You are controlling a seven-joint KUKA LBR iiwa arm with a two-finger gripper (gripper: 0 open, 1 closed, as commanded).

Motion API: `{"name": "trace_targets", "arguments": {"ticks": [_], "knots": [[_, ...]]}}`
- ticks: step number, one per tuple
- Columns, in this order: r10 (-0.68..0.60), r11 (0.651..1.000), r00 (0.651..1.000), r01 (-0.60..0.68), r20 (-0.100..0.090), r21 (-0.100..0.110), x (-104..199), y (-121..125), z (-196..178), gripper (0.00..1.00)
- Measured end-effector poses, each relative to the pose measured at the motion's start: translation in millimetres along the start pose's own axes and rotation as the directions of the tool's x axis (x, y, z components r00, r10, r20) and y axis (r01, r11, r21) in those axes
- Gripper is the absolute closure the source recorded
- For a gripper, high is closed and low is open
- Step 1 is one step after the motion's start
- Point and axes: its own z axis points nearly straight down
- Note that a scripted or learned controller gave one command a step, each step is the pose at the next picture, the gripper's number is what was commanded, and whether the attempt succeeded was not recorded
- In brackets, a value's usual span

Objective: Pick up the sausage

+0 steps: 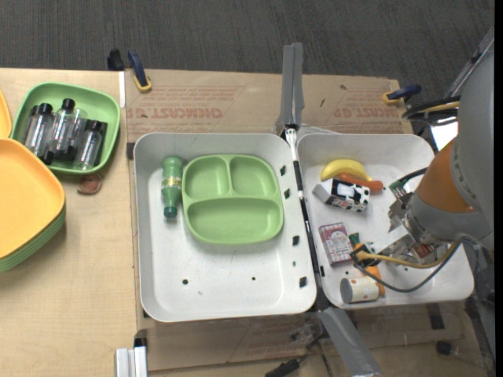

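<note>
At the far left of the frame sits a stack of orange plates [23, 203], and above it a green tray [108, 116] holding small dark-capped bottles [63, 132]. Moving right, the left bin [149, 289] holds a green bottle [171, 185] lying just beside a green divided plate [233, 197]. In the right bin [440, 293] a banana [344, 168] lies near the upper wall, with a black-and-white cow toy [349, 194] just below it. The sausage [372, 184], as best I can judge, is the small reddish-orange piece poking out between the banana and the cow toy, touching both. Lower down are a pink card [337, 242], an orange piece [369, 271] and a white cup [359, 289] on its side.

At the right edge the arm [464, 187] bends over the bin, the gripper [409, 242] low near the bin's lower right; whether the claw is apart or together cannot be told. This looks like the approach step: the sausage is untouched and well apart from the gripper. The next move calls for travelling up-frame and left, then descending cleanly between the crowding banana and toy.
</note>
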Motion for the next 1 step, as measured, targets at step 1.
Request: {"name": "trace_targets", "arguments": {"ticks": [1], "knots": [[0.192, 0.981, 0.981, -0.192, 0.0, 0.001, -14.5, 5.8, 0.1, 1.0]]}}
